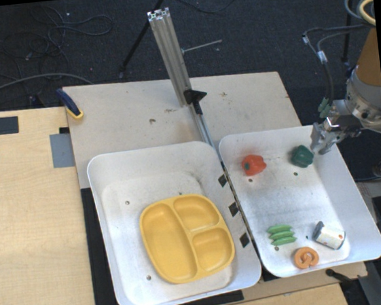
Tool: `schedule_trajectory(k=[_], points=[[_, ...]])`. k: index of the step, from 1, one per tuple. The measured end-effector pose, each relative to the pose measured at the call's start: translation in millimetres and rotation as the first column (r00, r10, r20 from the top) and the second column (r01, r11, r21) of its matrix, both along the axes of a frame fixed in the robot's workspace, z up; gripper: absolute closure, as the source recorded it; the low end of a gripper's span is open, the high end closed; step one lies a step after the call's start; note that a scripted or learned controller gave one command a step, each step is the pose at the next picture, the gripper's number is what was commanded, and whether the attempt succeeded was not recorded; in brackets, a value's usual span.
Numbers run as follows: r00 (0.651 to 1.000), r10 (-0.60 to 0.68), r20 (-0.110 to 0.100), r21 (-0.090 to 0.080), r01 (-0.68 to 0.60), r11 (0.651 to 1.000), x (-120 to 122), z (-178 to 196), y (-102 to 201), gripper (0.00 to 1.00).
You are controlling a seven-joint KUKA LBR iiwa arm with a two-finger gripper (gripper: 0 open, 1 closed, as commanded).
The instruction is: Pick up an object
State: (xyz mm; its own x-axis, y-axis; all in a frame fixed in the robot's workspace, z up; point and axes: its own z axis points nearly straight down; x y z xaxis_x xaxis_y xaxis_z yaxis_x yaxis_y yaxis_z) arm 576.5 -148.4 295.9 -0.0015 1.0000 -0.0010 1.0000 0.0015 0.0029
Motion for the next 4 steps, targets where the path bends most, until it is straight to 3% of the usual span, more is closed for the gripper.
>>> schedule_trajectory(k=[4], points=[[1.0,0.002,-0.008,0.001,-0.002,1.0,44.2,-58.4,182.3,1.0]])
